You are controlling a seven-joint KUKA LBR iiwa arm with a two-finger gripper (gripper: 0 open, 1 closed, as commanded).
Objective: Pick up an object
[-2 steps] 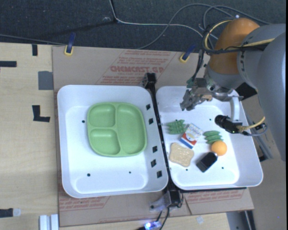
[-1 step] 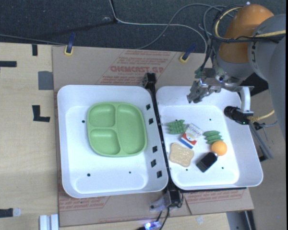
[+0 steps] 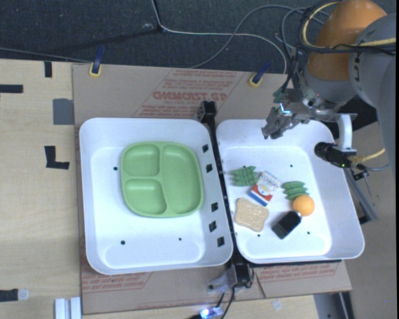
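We see the gripper (image 3: 276, 129) poised over the right bin's (image 3: 319, 248) far edge; whether it is spread or closed we cannot tell, and nothing is in its grasp. All the candidates lie nearer the camera than it. Largest, the toast slice (image 3: 251, 214): flat, light, awkward at the edges. Then the black block (image 3: 286, 224), stiff, likely easiest across its narrow sides. Smallest, the orange ball (image 3: 304, 205) could roll away.
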